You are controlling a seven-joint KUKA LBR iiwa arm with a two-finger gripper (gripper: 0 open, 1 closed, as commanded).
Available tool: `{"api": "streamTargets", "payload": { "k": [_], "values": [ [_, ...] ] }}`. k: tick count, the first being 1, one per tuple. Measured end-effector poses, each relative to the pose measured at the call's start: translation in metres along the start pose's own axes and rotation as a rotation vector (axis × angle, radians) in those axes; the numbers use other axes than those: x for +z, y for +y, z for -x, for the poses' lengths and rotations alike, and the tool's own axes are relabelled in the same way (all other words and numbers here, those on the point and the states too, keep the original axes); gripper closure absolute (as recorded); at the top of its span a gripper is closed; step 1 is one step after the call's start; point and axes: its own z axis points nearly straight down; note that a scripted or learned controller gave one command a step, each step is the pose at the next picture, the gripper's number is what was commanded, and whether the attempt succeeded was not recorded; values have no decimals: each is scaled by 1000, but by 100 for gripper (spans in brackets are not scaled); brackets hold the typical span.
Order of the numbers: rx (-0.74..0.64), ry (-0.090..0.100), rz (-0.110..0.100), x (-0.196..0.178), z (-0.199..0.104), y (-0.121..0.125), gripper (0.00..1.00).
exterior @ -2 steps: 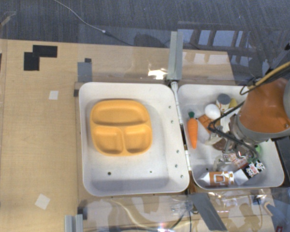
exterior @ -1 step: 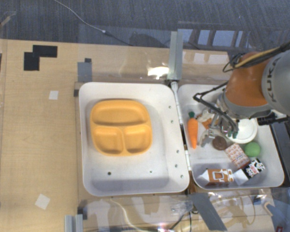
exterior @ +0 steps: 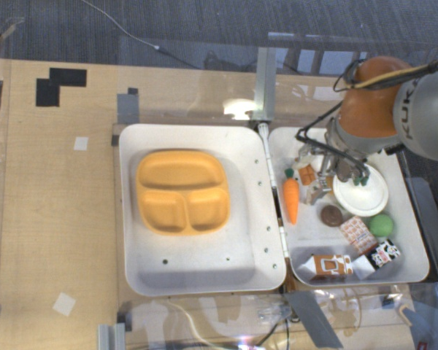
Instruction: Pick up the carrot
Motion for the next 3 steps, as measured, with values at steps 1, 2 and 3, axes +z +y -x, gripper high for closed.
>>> {"api": "streamTargets", "payload": {
  "k": [1, 2, 3],
  "values": [
    [112, 1, 1, 0, 4, 17, 0],
    [384, -1, 1, -2, -53, -4, 0],
    [374, -2, 2, -1, -27, 20, 0]
  ]
}}
